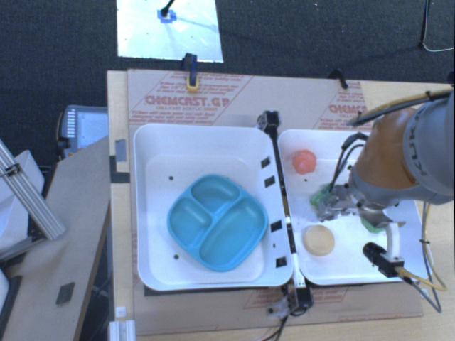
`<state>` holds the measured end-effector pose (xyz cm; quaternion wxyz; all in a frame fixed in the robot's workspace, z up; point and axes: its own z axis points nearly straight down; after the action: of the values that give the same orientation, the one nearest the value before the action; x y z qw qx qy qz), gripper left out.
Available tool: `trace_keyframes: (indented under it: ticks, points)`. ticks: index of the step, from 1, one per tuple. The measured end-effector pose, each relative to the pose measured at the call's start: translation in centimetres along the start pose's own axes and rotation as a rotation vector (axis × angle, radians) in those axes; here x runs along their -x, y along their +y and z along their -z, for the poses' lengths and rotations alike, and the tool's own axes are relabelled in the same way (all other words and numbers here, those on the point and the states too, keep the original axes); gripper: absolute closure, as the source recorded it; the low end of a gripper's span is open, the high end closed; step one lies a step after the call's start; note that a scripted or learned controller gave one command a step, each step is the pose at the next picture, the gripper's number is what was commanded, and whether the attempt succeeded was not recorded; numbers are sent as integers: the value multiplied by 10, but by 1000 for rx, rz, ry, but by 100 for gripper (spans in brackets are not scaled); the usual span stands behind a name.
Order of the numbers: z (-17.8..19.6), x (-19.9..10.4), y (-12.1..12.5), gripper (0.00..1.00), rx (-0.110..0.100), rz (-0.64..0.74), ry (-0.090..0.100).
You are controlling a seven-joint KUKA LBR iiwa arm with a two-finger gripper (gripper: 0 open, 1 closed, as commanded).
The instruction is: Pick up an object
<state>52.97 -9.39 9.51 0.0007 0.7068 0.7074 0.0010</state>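
The gripper (333,206) hangs low in the right bin (341,268), at a green object (320,196); whether it is apart or clamped, I cannot tell; the object looks light and soft, best pinched across its middle; a tan disc (319,240) lies just below it

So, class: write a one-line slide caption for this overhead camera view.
KUKA arm lowers its tool over a green object in the right bin, between a red ball and a tan disc.

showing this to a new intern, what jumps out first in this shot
The big blue divided plate lying in the left bin grabs the eye first. Next comes the grey and orange arm reaching over the right bin, its claw down by something green, with a pink ball and a tan disc nearby.
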Motion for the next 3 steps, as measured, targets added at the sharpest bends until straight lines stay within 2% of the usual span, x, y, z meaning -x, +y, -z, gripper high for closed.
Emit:
trace_keyframes:
  ticks: [1,3]
  points:
    - [58,-8,-2,100,4,4,-1]
    - [148,-2,7,100,4,4,-2]
